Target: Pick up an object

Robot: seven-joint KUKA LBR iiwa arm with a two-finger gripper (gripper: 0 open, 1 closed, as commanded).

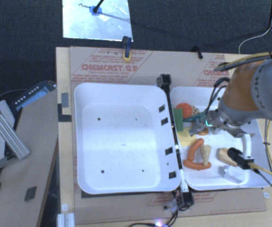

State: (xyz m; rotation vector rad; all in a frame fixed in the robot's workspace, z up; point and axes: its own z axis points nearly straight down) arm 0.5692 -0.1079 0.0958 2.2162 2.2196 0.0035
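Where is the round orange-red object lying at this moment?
In the camera view, the round orange-red object lies in the right bin, near its far left corner, next to a green object and left of the gripper.

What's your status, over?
Gripper low over right bin, grasp unconfirmed. Red-orange item and green block beside it. Orange sausages crowd nearby.
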